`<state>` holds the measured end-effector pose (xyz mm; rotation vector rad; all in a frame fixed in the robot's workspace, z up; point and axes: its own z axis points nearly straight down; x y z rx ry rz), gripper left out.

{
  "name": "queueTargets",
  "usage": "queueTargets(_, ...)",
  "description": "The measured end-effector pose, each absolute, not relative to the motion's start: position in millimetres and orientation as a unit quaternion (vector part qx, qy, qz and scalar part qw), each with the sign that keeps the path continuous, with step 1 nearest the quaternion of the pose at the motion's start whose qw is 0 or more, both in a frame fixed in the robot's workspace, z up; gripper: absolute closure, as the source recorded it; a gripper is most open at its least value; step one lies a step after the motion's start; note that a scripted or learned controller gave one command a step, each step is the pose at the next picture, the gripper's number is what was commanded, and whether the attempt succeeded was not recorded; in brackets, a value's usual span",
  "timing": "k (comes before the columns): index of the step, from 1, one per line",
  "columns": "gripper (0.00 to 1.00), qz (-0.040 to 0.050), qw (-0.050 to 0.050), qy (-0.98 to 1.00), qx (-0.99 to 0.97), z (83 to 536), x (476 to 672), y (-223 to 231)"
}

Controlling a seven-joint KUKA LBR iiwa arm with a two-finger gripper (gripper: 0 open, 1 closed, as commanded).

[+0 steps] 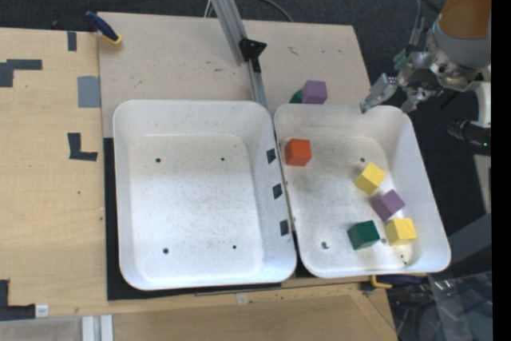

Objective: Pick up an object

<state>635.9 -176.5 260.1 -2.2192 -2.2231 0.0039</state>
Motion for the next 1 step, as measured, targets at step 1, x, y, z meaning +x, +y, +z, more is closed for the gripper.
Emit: queueTargets(1,0.0,-0.002,-0.002,-0.709,-0.705,319.8,635.2,-149.8)
